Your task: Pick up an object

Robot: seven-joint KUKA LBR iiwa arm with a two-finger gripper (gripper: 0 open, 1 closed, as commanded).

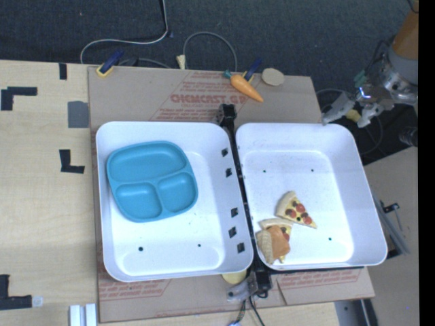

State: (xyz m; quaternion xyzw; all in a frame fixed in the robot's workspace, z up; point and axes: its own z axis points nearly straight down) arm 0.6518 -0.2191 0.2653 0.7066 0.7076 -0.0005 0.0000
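A toy pizza slice (296, 210) lies on the floor of the right-hand white bin (340, 148), toward its near half, with its crust end up-left and its tip pointing right. Just below and to the left of it, touching or nearly touching, sits a second toy food piece (274, 240) (tan and orange, something like a sandwich or bread slice), tucked against the bin's near-left corner.

The left-hand white bin (163, 263) holds a blue divided plate (151, 180), which has three compartments and rests in the bin's far-left part, slightly turned. The two bins stand side by side, meeting at a black clamp strip (234, 182) that runs down the middle.

Behind the bins, on the brown cardboard sheet (197, 97) that carries red printing, a toy carrot (246, 87) lies just beyond the far edge of the seam between the bins, and a small round tan disc (273, 77) sits just to its right. Cables (163, 19) loop over the dark carpet at the back.

The gripper (353, 106) hangs outside the right bin, past its far-right corner, well apart from the pizza slice and above the bench edge; nothing is seen between its fingers, which point down and to the left and stand spread apart. The grey arm with its orange band (408, 36) reaches in from the upper right. Pale wooden bench (41, 202) surface with black tape marks fills the left side.
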